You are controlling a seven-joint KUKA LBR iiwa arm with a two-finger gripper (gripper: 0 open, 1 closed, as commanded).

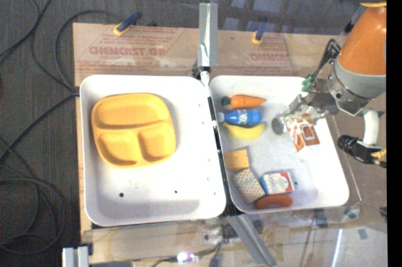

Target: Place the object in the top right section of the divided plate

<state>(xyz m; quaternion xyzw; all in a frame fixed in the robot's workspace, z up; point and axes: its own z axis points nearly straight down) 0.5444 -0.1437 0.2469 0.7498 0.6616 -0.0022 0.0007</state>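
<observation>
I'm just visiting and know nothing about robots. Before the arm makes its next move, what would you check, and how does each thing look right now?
1. Yellow divided plate lies flat in the left bin: ok.
2. Plate's sections bare, including the top right one: ok.
3. Tool is over the right bin, near the red-and-white packet: ok.
4. An object is held by the tool: cannot tell.
5. Tool apart from the carrot, blue bottle and banana: ok.
6. Items at the bin's near edge, such as the small carton, lie away from the tool: ok.
</observation>
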